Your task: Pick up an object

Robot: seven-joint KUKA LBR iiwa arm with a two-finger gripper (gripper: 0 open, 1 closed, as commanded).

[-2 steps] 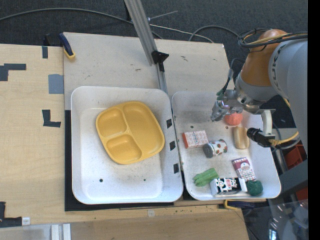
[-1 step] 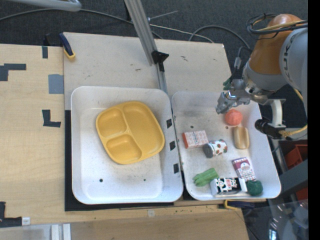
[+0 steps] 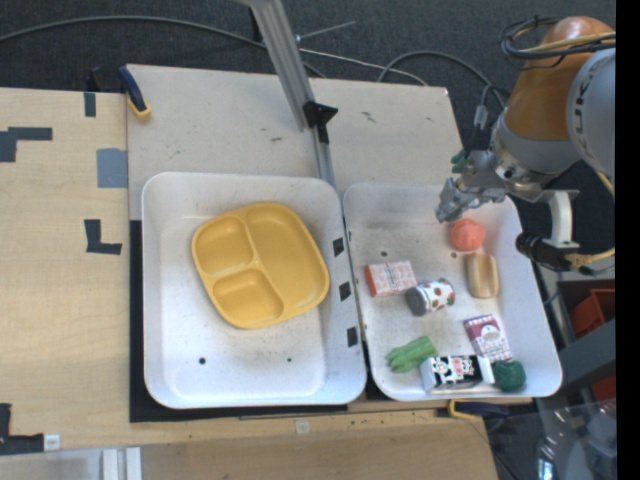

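The right bin (image 3: 372,218) holds several small objects: an orange-red ball (image 3: 466,235), a tan bun-shaped piece (image 3: 483,274), a pink carton (image 3: 390,277), a small cow-patterned can (image 3: 432,296), a green toy (image 3: 411,353), a maroon packet (image 3: 485,334), a black-and-white carton (image 3: 455,370) and a dark green lump (image 3: 510,375). My gripper (image 3: 450,204) hangs over the bin's far right part, just up and left of the ball. Nothing shows between its fingers.
The left bin (image 3: 165,298) carries a yellow divided plate (image 3: 261,262). A grey pole (image 3: 290,58) slants down to the gap between the bins. Cables lie on the dark floor behind the bench. The arm's orange band (image 3: 545,88) is at the right.
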